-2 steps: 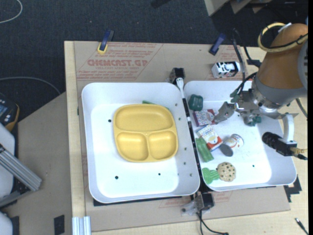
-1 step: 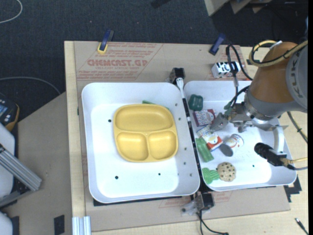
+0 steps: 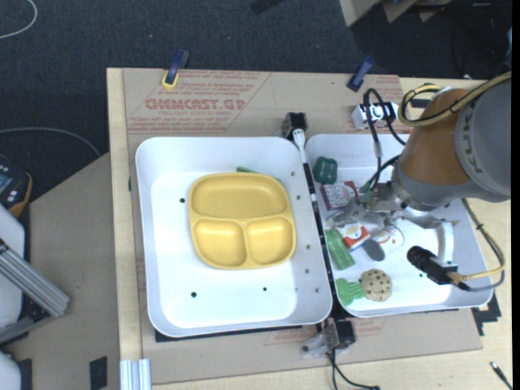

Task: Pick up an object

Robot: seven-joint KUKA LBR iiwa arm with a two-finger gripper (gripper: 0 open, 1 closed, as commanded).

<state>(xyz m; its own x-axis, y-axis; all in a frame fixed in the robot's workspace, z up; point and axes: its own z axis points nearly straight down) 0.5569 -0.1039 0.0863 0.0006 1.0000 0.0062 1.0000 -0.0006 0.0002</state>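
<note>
My gripper point(image 3: 355, 212) is low in the right bin point(image 3: 467, 297), near its left wall, over a cluster of small items. Just behind it lies a red and white packet point(image 3: 336, 193), and farther back a dark green block point(image 3: 326, 169). In front of it are a small red and white item point(image 3: 355, 236), a grey piece point(image 3: 374, 250) and a long green piece point(image 3: 339, 249). A speckled cookie point(image 3: 376, 283) and a green toy point(image 3: 348, 292) lie near the bin's front edge. I see nothing lifted off the bin floor.
The left bin point(image 3: 162, 283) holds a yellow divided plate point(image 3: 241, 218), with a green sliver point(image 3: 248, 170) showing behind it. The grey and orange arm point(image 3: 443, 153) covers the right bin's back right part. The bins' shared wall point(image 3: 313, 218) runs close beside the gripper.
</note>
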